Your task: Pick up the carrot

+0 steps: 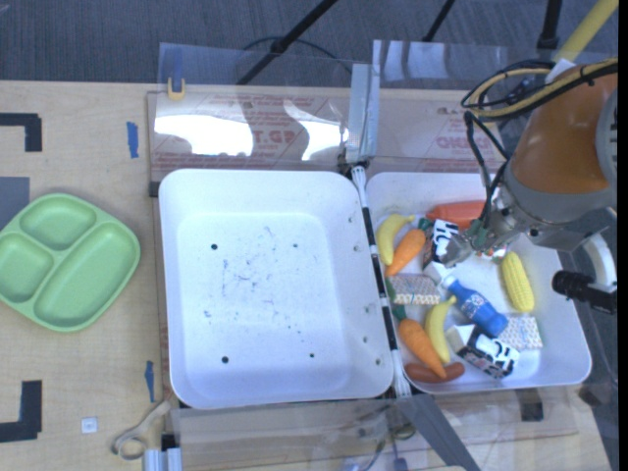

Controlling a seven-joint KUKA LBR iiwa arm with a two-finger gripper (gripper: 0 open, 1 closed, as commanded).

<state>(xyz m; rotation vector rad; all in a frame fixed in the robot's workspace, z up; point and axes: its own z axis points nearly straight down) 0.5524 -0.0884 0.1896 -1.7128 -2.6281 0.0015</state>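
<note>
I see the gripper [461,246] low in the right bin [564,356], over the pile's upper part. One carrot [405,248] sits just left of it, beside a banana [392,232]; a 2nd carrot [415,340] lies nr the front. Corn cob [517,281] to its right. Left bin [265,287] & green divided plate [67,260] on worktop [78,381].

arm [564,160] is chunky grey with a fat orange band above the wrist, black and yellow cables looping off the top, dark little gripper [478,238].
</note>
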